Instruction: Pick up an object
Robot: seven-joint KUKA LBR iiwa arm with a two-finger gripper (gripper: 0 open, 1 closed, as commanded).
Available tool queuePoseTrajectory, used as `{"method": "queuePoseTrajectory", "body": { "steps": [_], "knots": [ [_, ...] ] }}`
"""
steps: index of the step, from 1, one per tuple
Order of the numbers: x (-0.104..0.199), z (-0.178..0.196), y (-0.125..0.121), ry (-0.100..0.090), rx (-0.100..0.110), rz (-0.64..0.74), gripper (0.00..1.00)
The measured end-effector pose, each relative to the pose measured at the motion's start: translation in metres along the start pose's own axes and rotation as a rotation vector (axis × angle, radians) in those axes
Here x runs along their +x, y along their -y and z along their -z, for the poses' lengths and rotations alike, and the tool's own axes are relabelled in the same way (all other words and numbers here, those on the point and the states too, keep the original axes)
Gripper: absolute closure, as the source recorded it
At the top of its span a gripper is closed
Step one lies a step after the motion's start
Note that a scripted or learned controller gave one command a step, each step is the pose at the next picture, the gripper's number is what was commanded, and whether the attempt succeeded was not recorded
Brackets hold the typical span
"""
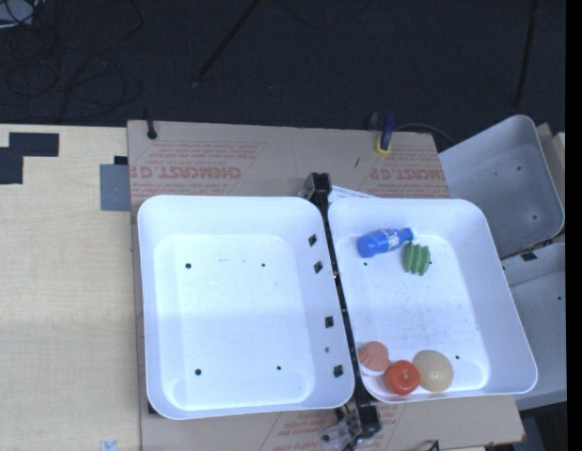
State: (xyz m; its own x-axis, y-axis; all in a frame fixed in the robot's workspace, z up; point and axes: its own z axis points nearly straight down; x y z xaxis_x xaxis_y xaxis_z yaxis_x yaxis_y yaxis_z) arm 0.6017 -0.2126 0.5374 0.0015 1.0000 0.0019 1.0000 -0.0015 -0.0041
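Dark carpeted floor (272, 45) with loose cables fills the far side of your view, and below it lies the pale wooden counter (55, 299), carrying a few dark flat patches (25, 154) near its far left edge. On the counter you have a cardboard sheet (234, 165) with red print, and on that sheet the two white bins sit side by side, touching along a seam fitted with small black clips (315, 241).

Look at the left bin (146, 252): its floor shows a few small dark holes. The right bin (502, 289) holds everything you could pick. At its far end a blue bottle (385, 241) lies on its side, with a ribbed green piece (416, 257) just beside it on the right, close but seemingly apart. At the near end three round things cluster together: a pink one (373, 354) nearest the seam, a red-orange one (401, 377) touching it, and a beige ball (432, 370) against the red-orange one's right side. The two groups are well apart.

A grey metal plate (507, 172) stands off the right bin's far corner, and a blue and yellow clamp (385, 135) grips the cardboard's far edge.

As for the hand, you cannot tell whether it is spread or pressed together.
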Motion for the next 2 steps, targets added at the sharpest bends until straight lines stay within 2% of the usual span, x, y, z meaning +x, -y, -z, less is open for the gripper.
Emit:
{"method": "queuePoseTrajectory", "body": {
  "steps": [2],
  "knots": [
    [-0.0002,-0.0002,0.014,0.0,0.0,-0.001,1.0]
  ]
}}
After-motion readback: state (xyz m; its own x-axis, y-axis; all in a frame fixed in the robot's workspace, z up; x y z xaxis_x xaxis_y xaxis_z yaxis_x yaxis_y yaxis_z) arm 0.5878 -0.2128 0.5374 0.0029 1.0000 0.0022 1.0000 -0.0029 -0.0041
